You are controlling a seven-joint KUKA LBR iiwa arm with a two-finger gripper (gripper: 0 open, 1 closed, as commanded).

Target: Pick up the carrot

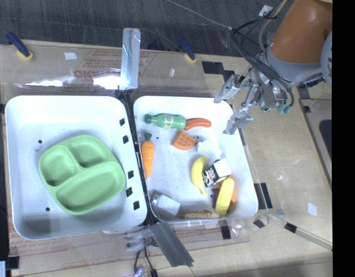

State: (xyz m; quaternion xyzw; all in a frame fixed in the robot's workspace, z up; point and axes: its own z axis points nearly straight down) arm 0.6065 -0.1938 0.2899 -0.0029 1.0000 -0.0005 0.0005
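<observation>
Pick not started: carrot lies flat in the right bin, against its left wall, just below the green bottle. Gripper hangs over that bin's upper right corner, fingers look spread and empty, though glare makes it hard to tell. Left to do: traverse, descend, grasp, lift. Bin floor is smooth white; open floor right of carrot
</observation>
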